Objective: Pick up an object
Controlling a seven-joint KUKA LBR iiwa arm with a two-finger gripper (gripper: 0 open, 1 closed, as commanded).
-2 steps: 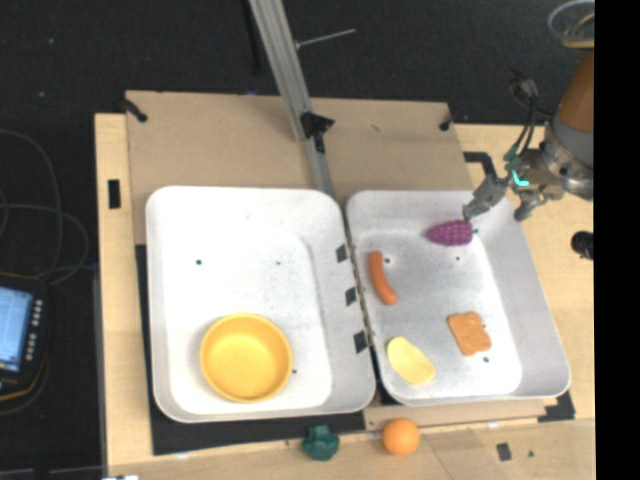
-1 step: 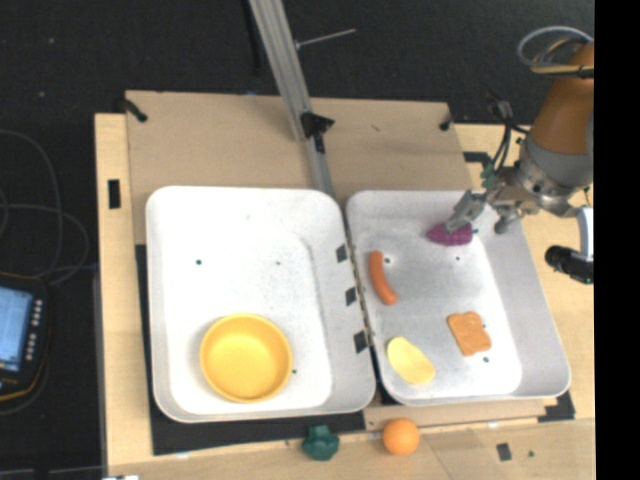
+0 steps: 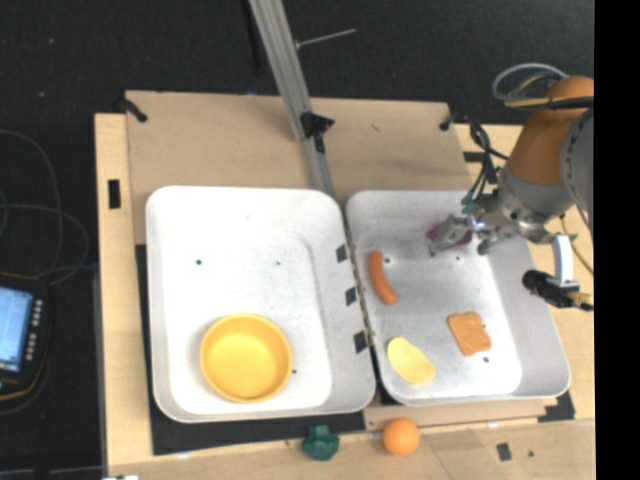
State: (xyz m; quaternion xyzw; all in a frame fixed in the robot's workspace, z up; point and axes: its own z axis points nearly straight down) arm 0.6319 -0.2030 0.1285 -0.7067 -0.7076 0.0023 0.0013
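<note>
arm in from R, gripper (image 3: 452, 236) low over far part of R bin (image 3: 520, 368) | grip state: can't tell | in R bin: orange sausage (image 3: 381, 277), yellow piece (image 3: 410, 360), orange block (image 3: 468, 333), all apart from gripper | L bin (image 3: 240, 218): yellow bowl (image 3: 246, 357)

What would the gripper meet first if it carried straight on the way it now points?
The gripper seems to point down over the right bin, so probably that bin's bare floor, though depth is unclear. The sausage lies off to one side.
</note>
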